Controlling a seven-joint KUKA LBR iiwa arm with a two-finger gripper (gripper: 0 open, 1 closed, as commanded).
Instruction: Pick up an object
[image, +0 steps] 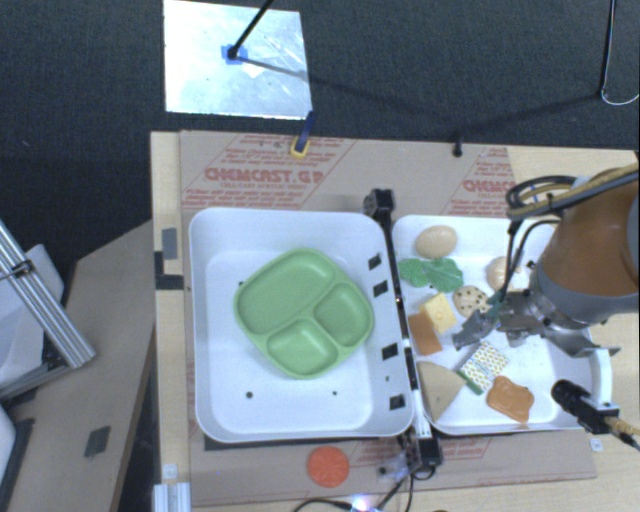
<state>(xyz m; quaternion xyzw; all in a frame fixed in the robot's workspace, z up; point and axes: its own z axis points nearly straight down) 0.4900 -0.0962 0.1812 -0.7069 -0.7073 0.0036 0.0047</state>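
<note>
We see the gripper (478, 330) low over the right bin (600, 380), at the end of the grey arm (590, 265) that reaches in from the right. We cannot tell how it is set.

Around it, we note several food pieces crowded close. A checkered wafer (483, 365) lies just below the gripper. A round speckled cookie (467, 298) sits just above it. A yellow cheese block (438, 313) and an orange slab (424, 337) lie just to its left. A green leafy piece (432, 271) rests farther up, with a tan egg-shaped object (435, 241) near the bin's upper wall. A second pale rounded piece (497, 271) is partly hidden by the arm. A beige wedge (440, 385) and a brown toast-like piece (511, 399) lie toward the bin's lower edge.

In the left bin (215, 400) we find a green divided plate (304, 312). Outside the bins, an orange disc (328, 465) rests on the bench (250, 165).
</note>
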